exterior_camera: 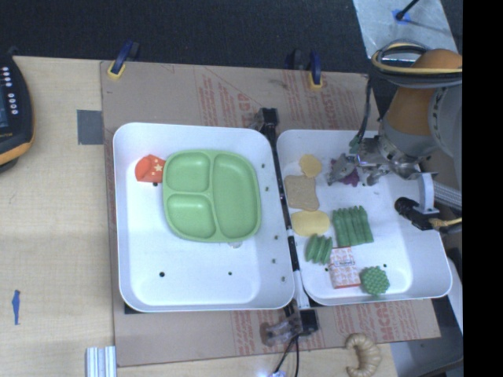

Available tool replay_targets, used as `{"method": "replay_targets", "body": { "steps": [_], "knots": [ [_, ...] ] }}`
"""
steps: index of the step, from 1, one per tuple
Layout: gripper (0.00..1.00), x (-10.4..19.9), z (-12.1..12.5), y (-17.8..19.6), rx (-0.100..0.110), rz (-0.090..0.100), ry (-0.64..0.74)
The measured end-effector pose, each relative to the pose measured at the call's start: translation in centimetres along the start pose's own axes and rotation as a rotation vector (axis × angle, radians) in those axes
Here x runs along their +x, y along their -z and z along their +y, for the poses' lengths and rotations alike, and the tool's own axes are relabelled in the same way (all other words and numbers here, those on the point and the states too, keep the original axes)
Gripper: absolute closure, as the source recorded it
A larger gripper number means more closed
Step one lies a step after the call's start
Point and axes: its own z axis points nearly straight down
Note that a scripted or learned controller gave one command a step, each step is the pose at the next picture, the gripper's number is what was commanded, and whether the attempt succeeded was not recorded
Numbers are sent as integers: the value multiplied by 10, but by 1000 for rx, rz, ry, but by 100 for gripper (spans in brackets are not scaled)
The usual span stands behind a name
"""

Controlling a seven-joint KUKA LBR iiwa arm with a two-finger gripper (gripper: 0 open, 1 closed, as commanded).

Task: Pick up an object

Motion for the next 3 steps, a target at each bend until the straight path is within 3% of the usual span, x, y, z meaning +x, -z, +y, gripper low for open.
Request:
{"method": "replay_targets", "body": {
  "steps": [1, 2, 3],
  "knots": [
    [0, 1, 23, 2, -8, -1, 3],
    [100, 0, 22, 14, -6, -2, 6],
    [0, 0, 22, 13, -5, -2, 7]
  ]
}}
